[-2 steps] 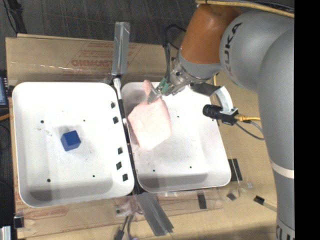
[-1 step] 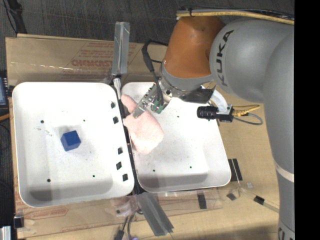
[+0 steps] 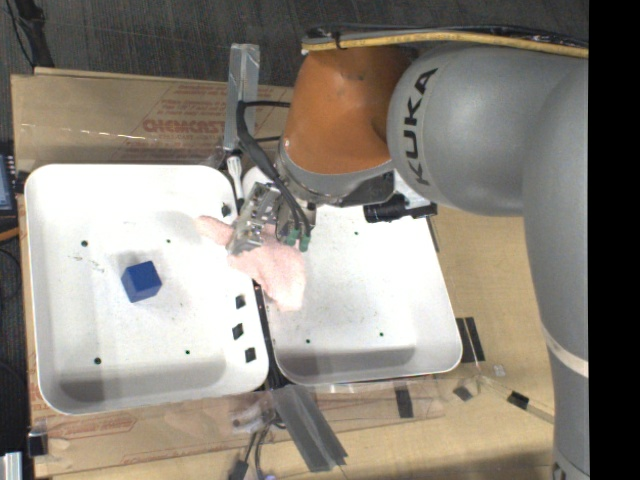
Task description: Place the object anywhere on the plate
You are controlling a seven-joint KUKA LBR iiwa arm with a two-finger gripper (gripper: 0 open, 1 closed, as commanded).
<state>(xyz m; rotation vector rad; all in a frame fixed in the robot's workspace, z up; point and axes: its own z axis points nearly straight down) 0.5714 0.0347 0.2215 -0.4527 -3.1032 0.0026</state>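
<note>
Blue cube (image 3: 142,280) is seen lying on the floor of the left bin (image 3: 100,353), off to the left of the gripper (image 3: 262,224) and a little nearer the bottom of the view, well apart from it. Nothing is touched by the cube but the bin floor. The gripper is held over the place where the left bin and the right bin (image 3: 385,303) meet. Whether it is open or closed cannot be told, as it is seen from above and is partly hidden by the wrist. A pink flat thing (image 3: 285,280), which may be the plate, is spread right under the gripper and reaches out past it on both sides, so it is laid across the walls of both bins. The big grey arm (image 3: 480,118) with its orange band (image 3: 335,108) is seen above and to the right of the gripper. Brown cardboard (image 3: 100,108) is laid under the bins.
</note>
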